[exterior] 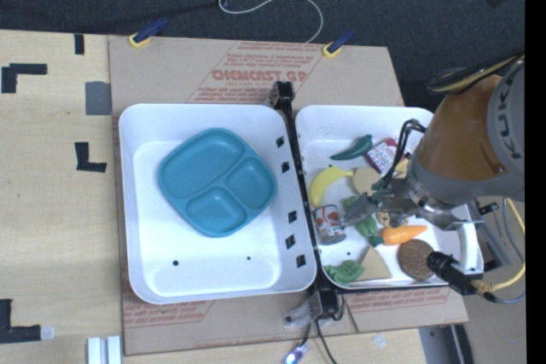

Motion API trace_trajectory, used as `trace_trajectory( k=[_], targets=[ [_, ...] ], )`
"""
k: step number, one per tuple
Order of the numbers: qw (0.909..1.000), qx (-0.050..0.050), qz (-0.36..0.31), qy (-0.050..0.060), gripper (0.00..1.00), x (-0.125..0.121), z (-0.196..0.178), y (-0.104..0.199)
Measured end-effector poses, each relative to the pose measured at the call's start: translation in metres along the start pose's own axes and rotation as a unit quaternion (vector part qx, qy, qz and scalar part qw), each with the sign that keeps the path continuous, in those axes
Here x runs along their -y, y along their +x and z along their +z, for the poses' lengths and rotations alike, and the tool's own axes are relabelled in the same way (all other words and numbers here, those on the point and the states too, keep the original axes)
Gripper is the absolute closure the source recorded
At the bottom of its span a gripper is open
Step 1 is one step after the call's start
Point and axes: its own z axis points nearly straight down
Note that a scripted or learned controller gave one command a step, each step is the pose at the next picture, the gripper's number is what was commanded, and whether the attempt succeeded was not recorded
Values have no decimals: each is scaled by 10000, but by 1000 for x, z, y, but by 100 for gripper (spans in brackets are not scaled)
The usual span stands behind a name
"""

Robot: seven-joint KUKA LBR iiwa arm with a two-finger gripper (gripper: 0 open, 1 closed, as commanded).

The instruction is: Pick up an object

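The right bin (328, 122) holds several toy foods: a yellow banana (325, 182), a green pepper (351, 149), an orange carrot (403, 234), a brown cookie (416, 258), a green leafy piece (345, 272), a tan wedge (374, 262) and a small can (329, 222). My gripper (368, 206) hangs low over the middle of this pile, between the banana and the carrot. The arm's grey and orange wrist covers the bin's right side.
The left bin (141, 183) holds a blue divided plate (217, 181). A black clamp (282, 94) sits where the bins meet at the back. Cardboard lies under both bins, with a white cable (273, 4) behind.
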Motion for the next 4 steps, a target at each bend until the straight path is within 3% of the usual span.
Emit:
trace_trajectory(
  k=[1,2,3,4],
  targets=[
    [10000,3,-2,-12,100,-2,-10,-1],
    [10000,-3,-36,-17,100,-2,-11,70],
    [10000,0,-43,-35,100,-43,-11,132],
    [10000,-1,-42,-45,100,-46,-57,195]
  ],
)
